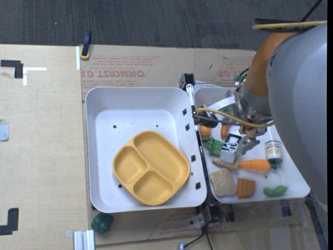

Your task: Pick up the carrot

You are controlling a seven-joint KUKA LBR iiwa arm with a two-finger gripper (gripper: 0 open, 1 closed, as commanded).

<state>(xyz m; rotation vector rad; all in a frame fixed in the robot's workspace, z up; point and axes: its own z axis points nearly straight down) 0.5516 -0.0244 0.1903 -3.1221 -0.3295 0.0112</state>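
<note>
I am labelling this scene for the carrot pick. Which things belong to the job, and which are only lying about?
Job: carrot, gripper, right bin.

Lying about: yellow divided plate, left bin, bread slice, small jar, green pod, orange wedge.

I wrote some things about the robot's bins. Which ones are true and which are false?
1. The yellow plate sits in the left bin. True.
2. The carrot lies on the yellow plate. False: it lies in the right bin.
3. The gripper is above the right bin. True.
4. The slice of bread is in the left bin. False: it is in the right bin, near the carrot.
</note>
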